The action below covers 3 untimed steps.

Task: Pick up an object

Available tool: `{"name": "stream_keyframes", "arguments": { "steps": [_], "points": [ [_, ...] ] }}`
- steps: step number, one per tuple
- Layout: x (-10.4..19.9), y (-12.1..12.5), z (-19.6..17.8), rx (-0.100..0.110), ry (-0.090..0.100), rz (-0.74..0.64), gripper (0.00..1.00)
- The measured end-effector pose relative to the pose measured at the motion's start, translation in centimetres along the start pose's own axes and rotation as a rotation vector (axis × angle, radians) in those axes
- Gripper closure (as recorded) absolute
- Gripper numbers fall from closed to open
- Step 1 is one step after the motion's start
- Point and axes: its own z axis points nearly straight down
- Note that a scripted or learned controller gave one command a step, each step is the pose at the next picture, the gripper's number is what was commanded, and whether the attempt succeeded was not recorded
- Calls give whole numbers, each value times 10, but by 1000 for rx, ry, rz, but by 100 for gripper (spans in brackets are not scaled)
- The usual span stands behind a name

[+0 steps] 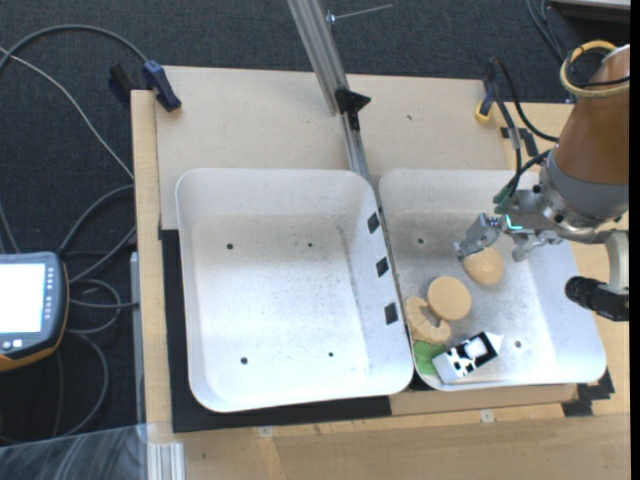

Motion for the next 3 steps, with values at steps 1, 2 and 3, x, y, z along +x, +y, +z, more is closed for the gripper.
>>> {"name": "stream_keyframes", "arguments": {
  "steps": [1, 2, 3],
  "points": [
    [0, 1, -2, -6, -1, 0, 0],
    [-1, -8, 57, 2, 0, 1, 0],
    [0, 1, 109, 1, 1, 0, 0]
  ]
}}
